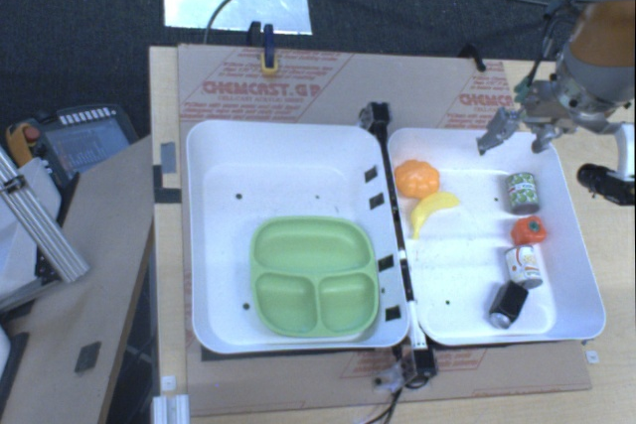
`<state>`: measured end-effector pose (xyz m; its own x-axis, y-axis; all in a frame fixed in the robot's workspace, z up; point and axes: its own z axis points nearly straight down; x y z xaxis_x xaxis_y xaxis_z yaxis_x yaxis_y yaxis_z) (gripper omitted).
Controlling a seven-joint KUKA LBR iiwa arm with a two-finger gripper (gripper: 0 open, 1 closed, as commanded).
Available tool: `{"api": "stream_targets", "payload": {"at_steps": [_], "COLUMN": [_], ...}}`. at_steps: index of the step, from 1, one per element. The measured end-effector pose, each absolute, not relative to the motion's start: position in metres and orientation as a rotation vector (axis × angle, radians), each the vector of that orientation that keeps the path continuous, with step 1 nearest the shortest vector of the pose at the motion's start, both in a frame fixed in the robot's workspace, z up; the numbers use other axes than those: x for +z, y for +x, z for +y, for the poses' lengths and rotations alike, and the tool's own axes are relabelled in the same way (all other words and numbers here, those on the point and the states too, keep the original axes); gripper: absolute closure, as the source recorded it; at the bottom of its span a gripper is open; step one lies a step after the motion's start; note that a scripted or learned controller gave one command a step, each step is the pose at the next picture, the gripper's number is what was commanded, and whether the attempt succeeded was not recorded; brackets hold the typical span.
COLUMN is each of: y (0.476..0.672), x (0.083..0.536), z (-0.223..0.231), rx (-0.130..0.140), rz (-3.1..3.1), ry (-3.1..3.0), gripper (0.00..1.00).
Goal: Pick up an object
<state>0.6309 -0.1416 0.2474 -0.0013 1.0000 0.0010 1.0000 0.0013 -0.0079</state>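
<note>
The gripper (517, 129) is hovering, fingers spread and holding nothing, over the far edge of the right bin (467, 328). It looks to be approaching; next it needs lowering onto the nearby can (522, 193), just nearer.

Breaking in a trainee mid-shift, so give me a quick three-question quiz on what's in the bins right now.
1. True or false: the green three-compartment plastic plate lies in the right white bin.
2. Which touches the round orange fruit? A) yellow banana B) black cylinder C) green-labelled can
3. Fill in: the open two-finger gripper hovers above the ___ bin's far edge.

Key: 1 false; 2 A; 3 right.
</note>
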Motion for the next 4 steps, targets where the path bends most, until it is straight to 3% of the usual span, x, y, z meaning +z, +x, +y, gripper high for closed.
{"api": "stream_targets", "payload": {"at_steps": [1, 3, 4], "y": [0.633, 0.636, 0.628], "x": [0.253, 0.163, 0.115], "z": [-0.141, -0.14, -0.145], "rx": [-0.001, 0.002, 0.003], "rz": [-2.226, -2.222, -2.221], "ry": [-2.219, -2.22, -2.22], "gripper": [0.0, 0.0, 0.0]}}
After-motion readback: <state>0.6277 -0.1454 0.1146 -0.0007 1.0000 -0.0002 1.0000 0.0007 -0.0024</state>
